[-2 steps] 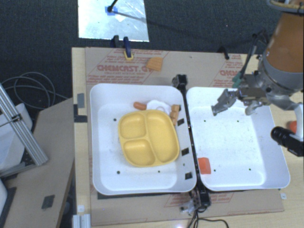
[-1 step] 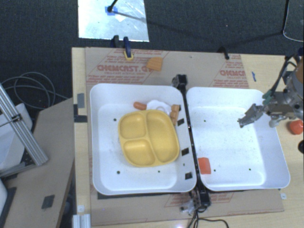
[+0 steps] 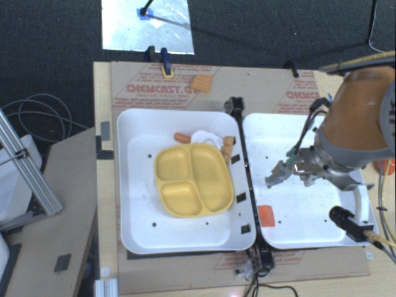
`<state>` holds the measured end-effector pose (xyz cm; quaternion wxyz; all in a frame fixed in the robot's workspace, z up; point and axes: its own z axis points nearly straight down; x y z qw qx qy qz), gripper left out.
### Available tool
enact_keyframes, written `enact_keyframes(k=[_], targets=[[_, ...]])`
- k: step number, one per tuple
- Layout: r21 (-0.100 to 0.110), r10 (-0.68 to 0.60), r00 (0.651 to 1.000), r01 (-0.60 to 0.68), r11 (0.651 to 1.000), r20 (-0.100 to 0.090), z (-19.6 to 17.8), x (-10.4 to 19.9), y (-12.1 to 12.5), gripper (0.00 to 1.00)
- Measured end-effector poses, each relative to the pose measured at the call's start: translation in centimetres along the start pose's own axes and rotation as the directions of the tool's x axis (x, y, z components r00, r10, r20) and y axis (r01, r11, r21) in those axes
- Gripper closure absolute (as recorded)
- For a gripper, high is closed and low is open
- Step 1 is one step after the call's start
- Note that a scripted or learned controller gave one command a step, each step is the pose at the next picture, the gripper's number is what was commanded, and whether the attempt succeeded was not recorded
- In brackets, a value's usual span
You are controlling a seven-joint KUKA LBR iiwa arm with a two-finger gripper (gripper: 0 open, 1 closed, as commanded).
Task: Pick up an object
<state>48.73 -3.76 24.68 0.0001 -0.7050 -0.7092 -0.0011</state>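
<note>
In the left white bin [image 3: 133, 184] lay a yellow three-compartment plastic tray [image 3: 193, 179]; nearer, a small orange block [image 3: 265, 215] sat below the end effector [image 3: 276, 176], seemingly unladen, its spread untellable, needing descent.

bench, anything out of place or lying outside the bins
Yes: a tan block lies on the board behind the left bin, outside both bins. An orange piece sits at the right bin's left edge, apart from the rest.
</note>
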Motion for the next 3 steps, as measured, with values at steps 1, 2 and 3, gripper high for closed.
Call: enact_keyframes(k=[1, 2, 3], targets=[[-0.004, 0.002, 1.000, -0.002, 1.000, 0.001, -8.1, 11.0, 0.1, 0.00], [0.001, 0.010, 1.000, -0.010, 1.000, 0.003, -3.6, 3.2, 0.0, 0.00], [-0.013, -0.001, 1.000, 0.001, 1.000, 0.001, -18.0, 3.9, 0.1, 0.00]])
